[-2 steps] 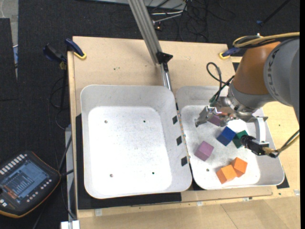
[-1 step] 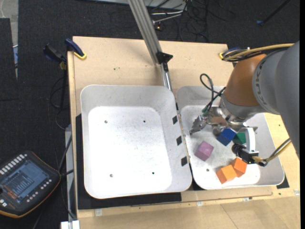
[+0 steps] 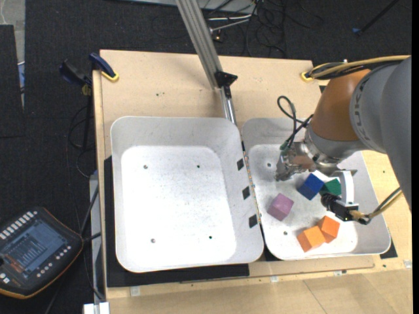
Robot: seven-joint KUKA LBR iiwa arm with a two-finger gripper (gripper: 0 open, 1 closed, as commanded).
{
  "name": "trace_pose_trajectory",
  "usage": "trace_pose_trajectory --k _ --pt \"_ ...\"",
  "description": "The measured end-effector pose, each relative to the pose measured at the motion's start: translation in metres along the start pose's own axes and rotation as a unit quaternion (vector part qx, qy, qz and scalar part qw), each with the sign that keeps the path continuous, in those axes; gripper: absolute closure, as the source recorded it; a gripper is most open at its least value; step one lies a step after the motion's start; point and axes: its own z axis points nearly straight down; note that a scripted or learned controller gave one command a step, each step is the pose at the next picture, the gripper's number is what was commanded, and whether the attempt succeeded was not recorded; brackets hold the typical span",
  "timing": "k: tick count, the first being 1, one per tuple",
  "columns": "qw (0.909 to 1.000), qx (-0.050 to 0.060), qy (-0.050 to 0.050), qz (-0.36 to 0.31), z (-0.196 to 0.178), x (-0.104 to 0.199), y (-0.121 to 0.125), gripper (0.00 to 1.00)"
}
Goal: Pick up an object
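The counter [image 3: 170, 84] carried two shallow white bins side by side: the left bin [image 3: 177, 191] and the right bin [image 3: 366, 241]. The grey arm [image 3: 366, 110] with its orange band reached in from the right over the right bin. Its gripper [image 3: 286, 169] hung low near that bin's upper left part; I could not tell how it was set or whether it had hold of anything. Just beside it lay a blue block [image 3: 311, 186] touching a green block [image 3: 332, 187]. A purple block [image 3: 281, 207] sat below, apart. Two orange blocks [image 3: 319, 233] lay together near the front edge.
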Motion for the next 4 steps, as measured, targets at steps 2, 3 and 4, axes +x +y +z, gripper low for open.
trace_pose_trajectory --k 2,3,4 --pt "1.0 -0.002 -0.001 0.0 -0.089 -0.007 -0.001 1.0" --pt "1.0 -0.003 -0.001 -0.002 -0.146 0.002 -0.001 1.0" --pt "1.0 0.001 0.001 -0.005 -0.14 0.063 -0.012 1.0"
